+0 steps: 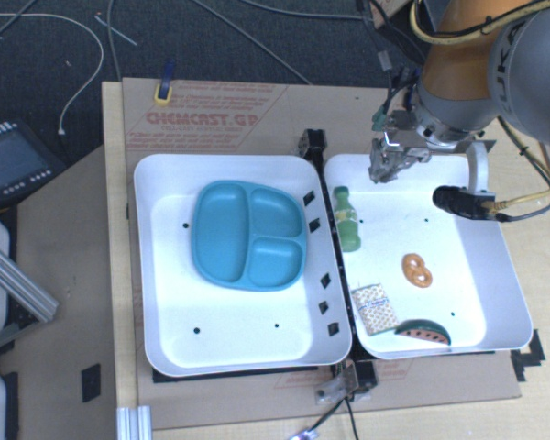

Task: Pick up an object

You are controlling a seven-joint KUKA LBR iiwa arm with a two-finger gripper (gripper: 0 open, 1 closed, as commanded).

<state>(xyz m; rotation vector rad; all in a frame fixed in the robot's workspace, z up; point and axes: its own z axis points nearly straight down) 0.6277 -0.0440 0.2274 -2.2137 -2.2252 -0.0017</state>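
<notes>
My gripper [382,170] hangs over the far left part of the right bin [495,255], its tips pointing down with nothing visible between them. A green bottle [346,220] lies along that bin's left wall, just below and left of the gripper. An orange pretzel [417,270] rests near the bin's middle. A checkered packet [376,307] and a watermelon slice [423,333] lie at the near edge.
The left bin [165,319] holds a blue divided plate [249,235]. A row of black clips [323,246] runs along the divider between the bins. A black part of the arm [463,202] juts over the right bin's far right. Cables lie behind the bench.
</notes>
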